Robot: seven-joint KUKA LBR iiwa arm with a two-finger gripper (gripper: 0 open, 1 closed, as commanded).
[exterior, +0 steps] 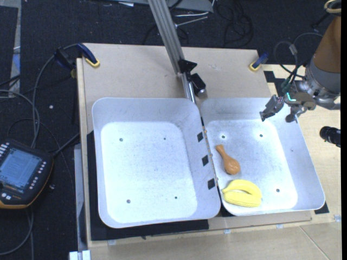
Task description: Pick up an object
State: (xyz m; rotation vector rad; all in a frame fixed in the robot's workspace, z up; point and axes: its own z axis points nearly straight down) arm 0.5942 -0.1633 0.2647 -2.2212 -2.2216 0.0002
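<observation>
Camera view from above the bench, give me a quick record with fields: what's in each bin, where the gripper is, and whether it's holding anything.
left bin: nothing seen in it
right bin: banana and orange-brown wooden pestle-like object, near the divider
gripper: above the right bin's far right corner, fingers apart
held: nothing between the fingers
objects and gripper: well apart

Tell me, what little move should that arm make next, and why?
Probably swing the gripper toward the near-left part of the right bin. It hangs over that bin's far right corner with nothing between its fingers, while the wooden spoon-like toy and the banana lie there.
</observation>
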